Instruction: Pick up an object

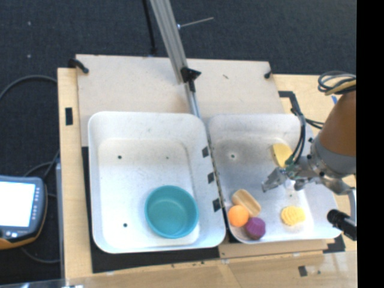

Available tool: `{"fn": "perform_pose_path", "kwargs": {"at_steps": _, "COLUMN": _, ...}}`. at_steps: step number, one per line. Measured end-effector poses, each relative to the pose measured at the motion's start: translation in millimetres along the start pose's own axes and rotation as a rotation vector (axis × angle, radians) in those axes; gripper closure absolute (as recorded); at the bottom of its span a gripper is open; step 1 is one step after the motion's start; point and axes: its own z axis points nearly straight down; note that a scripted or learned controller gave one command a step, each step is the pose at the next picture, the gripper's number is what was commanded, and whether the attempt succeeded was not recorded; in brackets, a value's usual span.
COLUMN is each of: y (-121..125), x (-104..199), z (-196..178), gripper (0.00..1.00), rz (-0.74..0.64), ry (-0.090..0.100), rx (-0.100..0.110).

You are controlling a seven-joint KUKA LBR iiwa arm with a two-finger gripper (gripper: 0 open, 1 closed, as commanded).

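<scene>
The end effector (282,179) hovers in the right bin (240,131), fingers spread and holding nothing. Beside it lies a yellow piece (280,153); nearer the front wall (clustered) sit a tan block (246,201), orange ball (238,215), purple ball (256,227).

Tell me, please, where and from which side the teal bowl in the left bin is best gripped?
Probably by the rim of the teal bowl, from straight above, one side of the wall pinched. It sits upright and open, too wide to span, and its far-left rim faces bare floor of the left bin.
</scene>
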Motion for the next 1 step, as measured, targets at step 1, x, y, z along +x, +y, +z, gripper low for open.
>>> {"fn": "perform_pose_path", "kwargs": {"at_steps": 1, "y": 0.0, "x": -0.1, "z": 0.0, "gripper": 0.00, "rz": 0.001, "ry": 0.000, "rx": -0.001}}
